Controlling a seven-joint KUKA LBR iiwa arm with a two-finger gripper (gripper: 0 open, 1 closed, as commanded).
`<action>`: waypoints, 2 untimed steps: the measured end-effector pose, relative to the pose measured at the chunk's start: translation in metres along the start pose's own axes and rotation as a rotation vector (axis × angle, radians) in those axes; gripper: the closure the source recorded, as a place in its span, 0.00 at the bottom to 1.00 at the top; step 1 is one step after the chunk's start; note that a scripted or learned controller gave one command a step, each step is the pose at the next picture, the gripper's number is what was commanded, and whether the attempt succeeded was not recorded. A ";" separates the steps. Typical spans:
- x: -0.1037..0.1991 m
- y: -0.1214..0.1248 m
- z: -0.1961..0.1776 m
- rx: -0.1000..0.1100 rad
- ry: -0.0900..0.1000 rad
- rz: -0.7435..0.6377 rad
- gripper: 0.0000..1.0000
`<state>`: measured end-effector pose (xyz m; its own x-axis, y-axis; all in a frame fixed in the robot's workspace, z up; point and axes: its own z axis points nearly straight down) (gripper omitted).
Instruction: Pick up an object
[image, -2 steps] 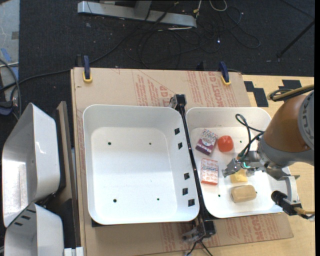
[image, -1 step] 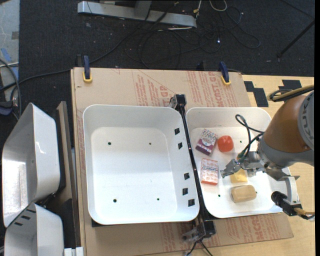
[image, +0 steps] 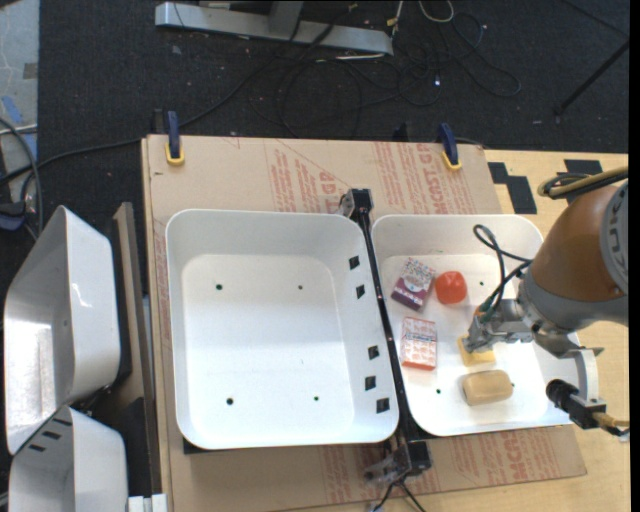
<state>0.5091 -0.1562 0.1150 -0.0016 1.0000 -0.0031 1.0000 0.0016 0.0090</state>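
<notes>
Bright, even overhead light washes the left bin (image: 270, 320) nearly featureless. Soft shadows pool under its rim toward six o'clock. Detail is coarse and grainy; small labels toward three o'clock seem slightly blurred.

From my remote station, the only lettering I can find is red print on the brown cardboard sheet (image: 330, 175) lying under both bins. It runs upside down and at angles across the upper middle of the frame and again along the lower right edge, and I cannot make out a whole word. Two small packets in the right bin, a purple and white packet (image: 412, 283) and a red and white packet (image: 419, 343), seem to carry printing, but it is too small to read.
</notes>
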 end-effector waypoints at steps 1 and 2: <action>0.000 0.000 0.000 0.001 0.000 0.001 0.00; 0.026 0.043 0.021 0.000 -0.003 -0.003 0.00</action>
<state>0.5524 -0.1306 0.0943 -0.0043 1.0000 -0.0065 1.0000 0.0043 0.0087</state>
